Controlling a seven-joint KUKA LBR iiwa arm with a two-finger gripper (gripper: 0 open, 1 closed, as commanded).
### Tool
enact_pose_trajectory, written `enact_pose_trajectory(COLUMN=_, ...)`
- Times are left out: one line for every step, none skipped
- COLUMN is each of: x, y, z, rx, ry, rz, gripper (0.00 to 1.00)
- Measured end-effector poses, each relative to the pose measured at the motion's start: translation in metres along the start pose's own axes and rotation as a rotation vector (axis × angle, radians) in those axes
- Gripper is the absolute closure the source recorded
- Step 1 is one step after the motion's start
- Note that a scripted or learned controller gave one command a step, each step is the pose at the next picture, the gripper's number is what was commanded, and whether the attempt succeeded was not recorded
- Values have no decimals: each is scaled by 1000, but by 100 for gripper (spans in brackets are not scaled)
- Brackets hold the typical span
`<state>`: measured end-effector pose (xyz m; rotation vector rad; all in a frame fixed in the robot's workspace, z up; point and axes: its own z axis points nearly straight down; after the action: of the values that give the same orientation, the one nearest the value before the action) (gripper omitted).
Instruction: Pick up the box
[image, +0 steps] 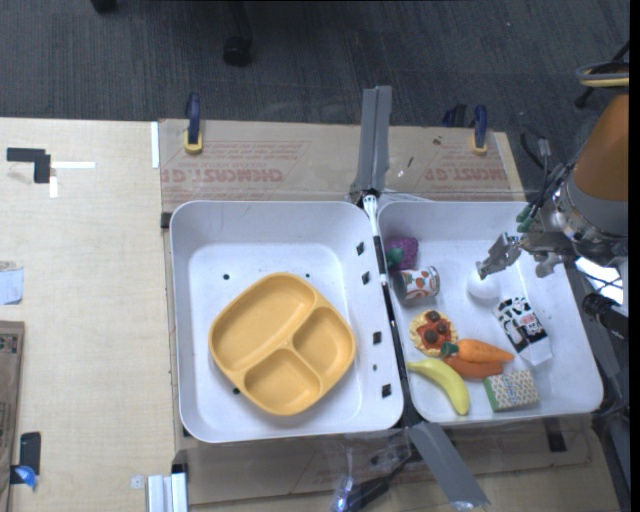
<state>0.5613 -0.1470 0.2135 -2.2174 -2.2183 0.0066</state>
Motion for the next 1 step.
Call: enact_pose_trajectory(x=39, y=-70, z=116, rx=-2, ry=0, rz=-167, gripper=0)
